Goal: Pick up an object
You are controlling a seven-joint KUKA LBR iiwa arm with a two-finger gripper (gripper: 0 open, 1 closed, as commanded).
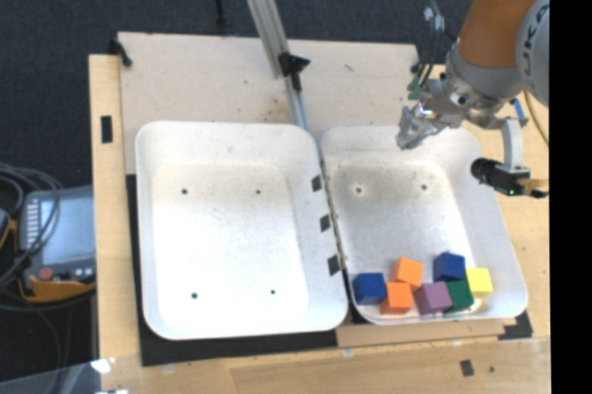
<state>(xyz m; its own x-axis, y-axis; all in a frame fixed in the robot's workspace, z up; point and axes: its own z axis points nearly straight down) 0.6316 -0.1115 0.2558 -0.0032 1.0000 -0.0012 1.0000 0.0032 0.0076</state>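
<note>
Several small coloured blocks lie bunched at the near edge of the right bin: a blue block, an orange one, a second orange one, a purple one, a green one, a dark blue one and a yellow one. My gripper hangs over the far rim of the right bin, well away from the blocks. Nothing shows between its tips.
The left bin sits beside the right one, with a row of black clips along the divide. A slanted aluminium post rises behind the bins. A pendant device and cables lie off the bench at left.
</note>
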